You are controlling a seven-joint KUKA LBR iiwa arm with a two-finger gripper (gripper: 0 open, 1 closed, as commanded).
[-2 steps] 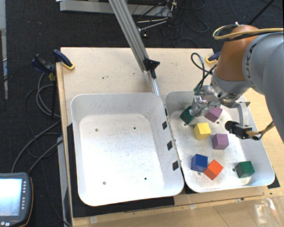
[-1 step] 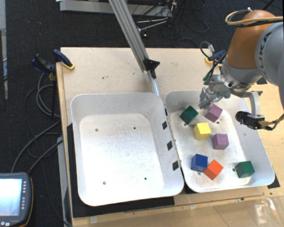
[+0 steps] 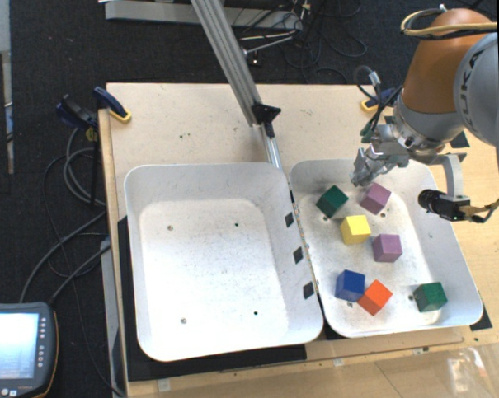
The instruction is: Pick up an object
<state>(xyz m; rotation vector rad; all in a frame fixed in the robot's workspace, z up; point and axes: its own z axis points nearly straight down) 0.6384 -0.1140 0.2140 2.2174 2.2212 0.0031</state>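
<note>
The right bin (image 3: 450, 251) holds several small cubes: a dark green one (image 3: 332, 201), a purple one (image 3: 375, 198), a yellow one (image 3: 356, 228), a second purple one (image 3: 387, 247), a blue one (image 3: 350, 284), an orange one (image 3: 374, 297) and a green one (image 3: 430, 296). My gripper (image 3: 363, 174) hangs at the bin's far side, just above and left of the upper purple cube and right of the dark green one. Nothing shows between its fingers.
The left bin (image 3: 144, 240) lies beside the right one, with a divider edge between them. A slanted metal pole (image 3: 231, 59) crosses the bench's back. Clamps sit at the bench's back corners (image 3: 105, 105), and cables trail off to the left.
</note>
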